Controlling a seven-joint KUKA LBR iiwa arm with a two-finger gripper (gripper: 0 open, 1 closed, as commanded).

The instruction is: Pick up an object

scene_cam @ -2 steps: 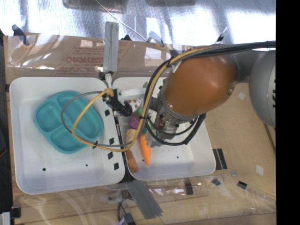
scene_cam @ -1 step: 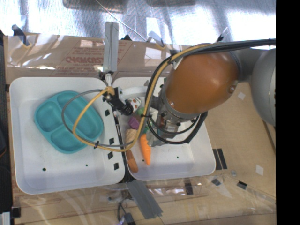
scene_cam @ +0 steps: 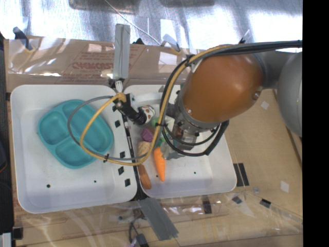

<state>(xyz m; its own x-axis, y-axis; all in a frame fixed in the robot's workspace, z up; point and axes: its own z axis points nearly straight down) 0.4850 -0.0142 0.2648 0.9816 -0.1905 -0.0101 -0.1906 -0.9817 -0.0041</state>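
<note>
The arm's orange band [scene_cam: 221, 89] hangs over the right bin [scene_cam: 216, 174], and its wrist covers the gripper below. By the wrist's lower left lie an orange carrot [scene_cam: 160, 164], a purple piece [scene_cam: 147, 135], a tan piece [scene_cam: 143, 148] and a brown sausage-like piece [scene_cam: 145, 179] against the bin's left wall. A small white and red object [scene_cam: 148, 110] sits further back. The carrot's top end reaches under the wrist.
A teal divided plate [scene_cam: 72, 134] lies in the left bin [scene_cam: 31, 189]. Yellow and grey cables [scene_cam: 97, 138] loop from the wrist across the divider over the plate. Brown cardboard runs behind the bins, with tape at the front edge.
</note>
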